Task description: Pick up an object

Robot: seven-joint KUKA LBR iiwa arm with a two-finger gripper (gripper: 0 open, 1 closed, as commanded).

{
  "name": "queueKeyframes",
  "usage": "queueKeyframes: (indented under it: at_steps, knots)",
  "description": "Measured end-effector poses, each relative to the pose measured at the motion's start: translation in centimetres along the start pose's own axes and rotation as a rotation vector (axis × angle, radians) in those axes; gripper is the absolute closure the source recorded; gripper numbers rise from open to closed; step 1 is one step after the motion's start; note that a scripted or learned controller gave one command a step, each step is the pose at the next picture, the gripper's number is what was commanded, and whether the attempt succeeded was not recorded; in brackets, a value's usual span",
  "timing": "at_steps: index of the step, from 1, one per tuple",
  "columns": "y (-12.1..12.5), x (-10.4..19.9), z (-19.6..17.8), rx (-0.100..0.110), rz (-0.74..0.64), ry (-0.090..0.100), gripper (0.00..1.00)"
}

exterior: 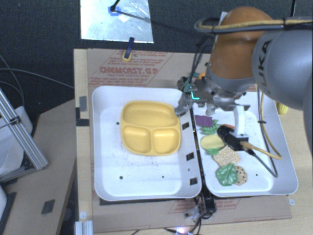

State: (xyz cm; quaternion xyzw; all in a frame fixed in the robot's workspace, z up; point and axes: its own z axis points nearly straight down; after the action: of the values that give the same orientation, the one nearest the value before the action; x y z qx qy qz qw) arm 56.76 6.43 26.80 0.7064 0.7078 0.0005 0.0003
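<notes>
So, nearest you in the right bin [276, 173], a green leaf [226, 174] overlaps a round biscuit [240, 176]; behind them lie a speckled cracker [226, 156], a smooth yellow slice [212, 142] and a purple block [203, 120]. The gripper [184, 103] hangs left of the block, at the far right corner of the glossy yellow plate [149, 129] in the left bin [122, 180]; you cannot tell whether it is open or closed. Beyond, the cardboard [146, 60] reads "CHEMCAST"
</notes>
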Motion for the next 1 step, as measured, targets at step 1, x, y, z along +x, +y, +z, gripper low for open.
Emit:
queueKeyframes:
  at_steps: [1]
  knots:
    - [-2.15,6.3,-15.9,-0.018,-0.011,0.007,0.0]
